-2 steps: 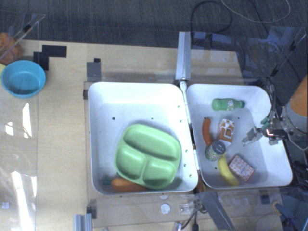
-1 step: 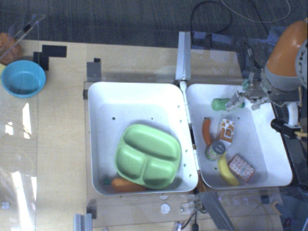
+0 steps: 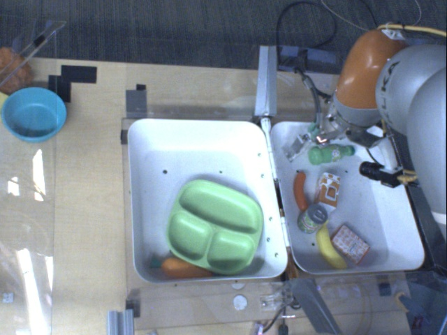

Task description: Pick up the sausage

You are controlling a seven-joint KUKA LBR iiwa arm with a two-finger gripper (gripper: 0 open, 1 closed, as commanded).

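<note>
At the bottom edge of the frame, the pale wooden worktop carries two shallow white bins side by side. The left white bin holds two things: one green plastic divided plate with three compartments, lying tilted toward the lower right, and one orange carrot lying along the bin's near wall, partly tucked under the plate's lower edge.

The right white bin holds six things. Nearest the bottom are one yellow banana and, just beside it on the right, one small flat patterned reddish packet. Just above the banana stands one small round tin can. One white and orange carton lies just above and right of the can. The one slim red-orange sausage lies lengthwise near the bin's left wall, left of the carton and just above the can, apart from the gripper. Further up lies one green plastic bottle, on its side.

The gripper hangs in the upper left part of the right bin, just above the green bottle; whether it is open or closed, I cannot tell. The grey arm with the orange band fills the upper right corner.

At the far left, one blue round bowl sits on the worktop.
</note>
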